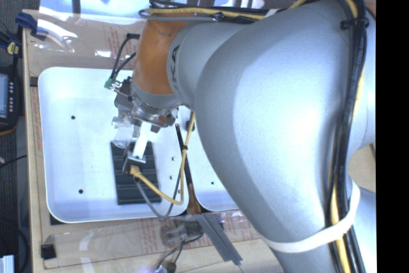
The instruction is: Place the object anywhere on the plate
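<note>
The grey arm (275, 105) is closest to the camera and hides most of the right bin (214, 201). Under its orange band, the gripper (137, 140) hangs over the left bin (48, 137). You cannot tell from here if the gripper is open or closed, and nothing can be seen held in it.

Directly below the gripper lies a dark block (128, 183). I take this to be the object. It is on the floor of the left bin, in the near-right part, and its near end is close to the bin wall.

You should expect it to be stiff and rather light, like moulded plastic or rubber. It does not look fragile. Its top has ridges across, so it should not slip much, but the ridges may sit unevenly against the gripper. The best hold is probably across the narrow width, near the middle of its length, so it does not tip when lifted. The block lies low and flat, so the gripper has to go down almost to the floor.

In look it is black or dark grey, long and rectangular, with parallel ribs on top. A yellow cable (156, 190) crosses its near corner.
</note>
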Tool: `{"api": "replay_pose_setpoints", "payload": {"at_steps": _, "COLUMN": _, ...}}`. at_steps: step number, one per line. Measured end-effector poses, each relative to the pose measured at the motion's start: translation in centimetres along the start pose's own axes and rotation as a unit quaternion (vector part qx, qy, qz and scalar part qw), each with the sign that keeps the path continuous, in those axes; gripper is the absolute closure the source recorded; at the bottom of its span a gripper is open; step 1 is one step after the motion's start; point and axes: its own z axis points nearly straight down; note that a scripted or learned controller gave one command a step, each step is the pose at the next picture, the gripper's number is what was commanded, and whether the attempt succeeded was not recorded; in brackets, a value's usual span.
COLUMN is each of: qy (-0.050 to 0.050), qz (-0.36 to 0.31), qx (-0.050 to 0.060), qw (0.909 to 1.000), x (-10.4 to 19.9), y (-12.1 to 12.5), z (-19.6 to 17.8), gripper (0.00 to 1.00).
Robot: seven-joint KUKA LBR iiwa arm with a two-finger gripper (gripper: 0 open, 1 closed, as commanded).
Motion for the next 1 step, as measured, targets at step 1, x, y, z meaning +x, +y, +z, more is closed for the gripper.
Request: {"api": "replay_pose_setpoints", "payload": {"at_steps": 1, "qy": 0.002, "qz": -0.221, "qx": -0.002, "qw": 0.9753, "x": -3.68, "y": -1.95, "z": -2.97, "gripper": 1.0}}
